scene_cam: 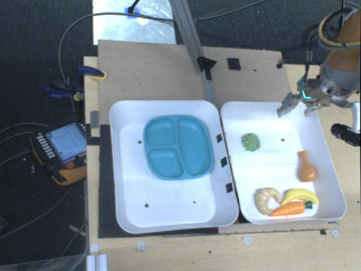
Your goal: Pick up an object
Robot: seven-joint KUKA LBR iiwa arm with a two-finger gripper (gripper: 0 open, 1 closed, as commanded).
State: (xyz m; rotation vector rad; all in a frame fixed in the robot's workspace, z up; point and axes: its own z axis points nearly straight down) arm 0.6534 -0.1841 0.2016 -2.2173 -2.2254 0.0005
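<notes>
My gripper (297,106) hangs over the far right corner of the right bin (265,117), its two fingers spread open with nothing between them. Below it in that bin lie a green bumpy ball (251,141) near the middle, an orange drumstick-shaped piece (306,166) by the right wall, and at the near edge a tan croissant (266,199), a yellow banana (300,195) and an orange carrot (289,209) bunched together. All of these objects lie apart from the gripper.
The left bin (130,208) holds a blue divided plate (177,146). A grey pole (189,30) slants across the bench at the back. Clamps (73,86) and a handheld controller (62,151) sit off the bench to the left.
</notes>
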